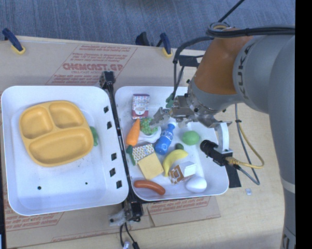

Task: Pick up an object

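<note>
In the camera view, two white bins sit side by side on a brown cardboard sheet. The left bin (11, 154) fills the left half of the frame and holds a yellow divided plate (55, 133) in its upper part, with something small and green (95, 136) showing at the plate's right edge.

The right bin (218, 183) sits in the centre of the frame and is crowded with toy food. Near its top lies a small red and white carton (140, 106). Below that, an orange carrot (133, 132) lies tilted along the left side. A blue bottle (165, 138) lies in the middle, with a green ball (190, 137) just to its right. Lower down are a yellow cheese block (150, 166), a banana (174, 158), a small brown and white box (181, 172), a white egg (197, 184) and a red sausage (149, 187) along the bottom edge.

The grey arm with its orange band (223, 66) comes in from the upper right of the frame. Its gripper (165, 116) hangs over the upper middle of the right bin, just above the blue bottle; its fingers look spread apart, with nothing between them.
</note>
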